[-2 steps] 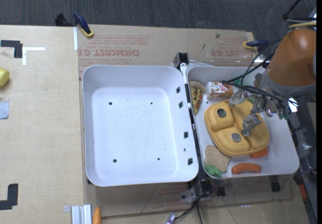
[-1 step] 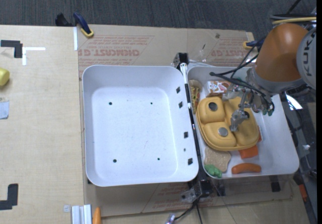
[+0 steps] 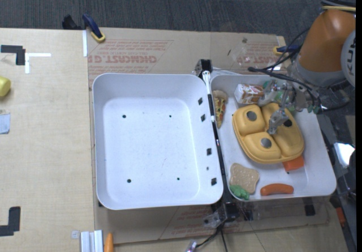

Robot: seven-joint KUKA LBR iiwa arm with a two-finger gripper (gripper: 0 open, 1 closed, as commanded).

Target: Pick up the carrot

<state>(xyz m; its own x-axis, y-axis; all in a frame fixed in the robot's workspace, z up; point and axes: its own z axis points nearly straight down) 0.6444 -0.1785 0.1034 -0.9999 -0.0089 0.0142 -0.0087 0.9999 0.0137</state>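
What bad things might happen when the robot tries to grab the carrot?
1. The gripper hangs over the big yellow tray, not over the carrot, so it might grab the wrong thing.
2. The carrot peeks out from under the tray's edge, so the fingers might bump the tray.
3. The sausage nearby looks similar and may be confused with it.

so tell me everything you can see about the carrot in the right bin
The carrot shows as a short orange piece, matte like a plastic toy, in the right bin. It lies flat on the bin floor against the near right edge of the yellow tray-like toy, which covers part of it. A red-orange sausage lies apart, nearer the bin's front wall. The gripper hovers over the yellow toy, not touching the carrot.
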